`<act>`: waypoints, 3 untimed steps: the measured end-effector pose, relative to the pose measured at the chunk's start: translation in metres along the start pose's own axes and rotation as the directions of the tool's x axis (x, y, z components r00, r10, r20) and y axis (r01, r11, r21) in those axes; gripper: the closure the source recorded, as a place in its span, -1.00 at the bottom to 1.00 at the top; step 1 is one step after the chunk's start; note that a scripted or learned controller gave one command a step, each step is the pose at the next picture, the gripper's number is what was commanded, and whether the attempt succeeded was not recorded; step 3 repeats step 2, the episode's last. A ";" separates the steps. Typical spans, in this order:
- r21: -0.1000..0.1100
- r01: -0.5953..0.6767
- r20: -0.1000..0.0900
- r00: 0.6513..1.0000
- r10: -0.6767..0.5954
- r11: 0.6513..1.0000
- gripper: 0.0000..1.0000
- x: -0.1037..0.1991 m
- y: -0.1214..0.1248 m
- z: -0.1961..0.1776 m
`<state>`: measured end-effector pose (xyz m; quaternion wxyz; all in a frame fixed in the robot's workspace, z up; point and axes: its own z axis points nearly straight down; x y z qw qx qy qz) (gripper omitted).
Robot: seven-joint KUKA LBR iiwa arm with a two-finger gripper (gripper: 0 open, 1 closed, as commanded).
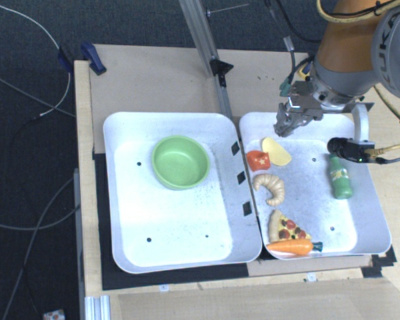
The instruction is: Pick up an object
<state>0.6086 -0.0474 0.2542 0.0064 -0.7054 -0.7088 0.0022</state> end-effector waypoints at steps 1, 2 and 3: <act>0.000 0.002 -0.001 1.000 -0.002 1.000 1.00 0.058 -0.026 -0.001; 0.004 0.002 0.001 1.000 -0.002 1.000 1.00 0.116 -0.040 0.013; 0.004 0.002 0.001 1.000 -0.002 1.000 1.00 0.116 -0.040 0.013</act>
